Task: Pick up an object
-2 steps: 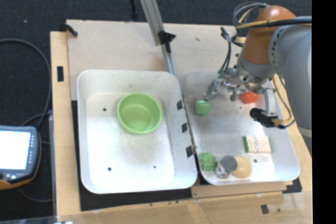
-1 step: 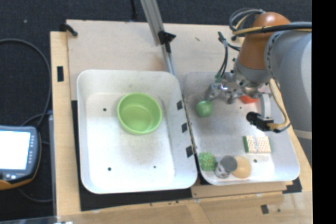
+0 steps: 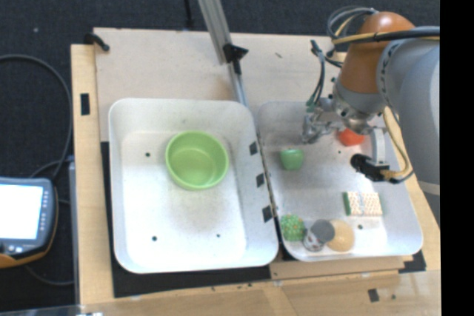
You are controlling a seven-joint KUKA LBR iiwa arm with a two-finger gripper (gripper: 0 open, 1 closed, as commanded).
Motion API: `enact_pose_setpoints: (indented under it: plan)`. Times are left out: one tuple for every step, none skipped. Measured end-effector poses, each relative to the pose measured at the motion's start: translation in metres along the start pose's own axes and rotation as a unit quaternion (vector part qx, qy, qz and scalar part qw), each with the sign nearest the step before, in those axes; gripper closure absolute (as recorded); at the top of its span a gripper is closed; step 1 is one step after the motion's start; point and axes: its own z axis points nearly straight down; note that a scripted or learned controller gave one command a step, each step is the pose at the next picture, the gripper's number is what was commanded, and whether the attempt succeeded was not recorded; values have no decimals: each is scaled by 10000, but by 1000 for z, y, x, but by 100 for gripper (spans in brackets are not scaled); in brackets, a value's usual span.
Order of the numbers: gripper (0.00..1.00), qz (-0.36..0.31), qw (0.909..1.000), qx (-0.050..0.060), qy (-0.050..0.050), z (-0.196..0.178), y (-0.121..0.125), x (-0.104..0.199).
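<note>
My gripper (image 3: 314, 131) hangs over the back of the right bin (image 3: 326, 181), under the orange wrist band. A small green object (image 3: 292, 158) lies on the bin floor just below and to the left of the gripper, apart from it. An orange-red object (image 3: 350, 136) sits right beside the gripper, partly hidden by the wrist. Nothing shows between the gripper's tips. Near the bin's front edge lie a green knobbly ball (image 3: 292, 226), a grey round object (image 3: 321, 232) and a tan round object (image 3: 341, 236). A checkered block (image 3: 362, 203) lies at the right.
The left bin (image 3: 133, 233) holds a green bowl (image 3: 196, 159) near its middle. A slanted metal pole (image 3: 215, 18) rises from the back between the bins. A black cable end (image 3: 370, 166) hangs off the arm over the right bin. A tablet (image 3: 22, 222) sits at far left.
</note>
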Motion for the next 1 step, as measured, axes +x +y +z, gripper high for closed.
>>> enact_pose_setpoints:
  plan:
    - [100, 4, 10000, -22, 3, -65, 2, -3]
